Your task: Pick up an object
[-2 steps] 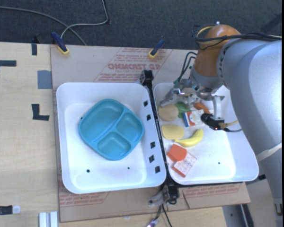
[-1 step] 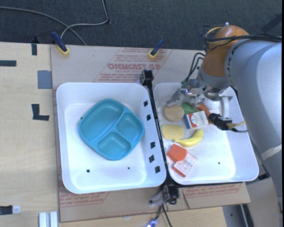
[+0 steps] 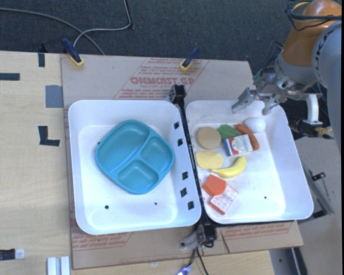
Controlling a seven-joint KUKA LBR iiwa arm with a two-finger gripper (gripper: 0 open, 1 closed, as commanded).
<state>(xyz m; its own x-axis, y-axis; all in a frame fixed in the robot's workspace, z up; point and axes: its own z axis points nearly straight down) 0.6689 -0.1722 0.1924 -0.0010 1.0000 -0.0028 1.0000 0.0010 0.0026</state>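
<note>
Tool above the right bin's far rim

The tool hangs spread and holding nothing, just beyond a white egg, probably lining up on the toy food clustered below.

Overhead slant (fixed) onto both bins

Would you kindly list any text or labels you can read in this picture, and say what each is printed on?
"CHEMCAST GP", roughly: red print on the cardboard sheet under the bins, blurred, so the reading is uncertain.
Smaller red lines below it on the same sheet: too blurred to read.
Small carton in the right bin: print too small to read.
Red and white packet near that bin's front: print too small to read.
</note>
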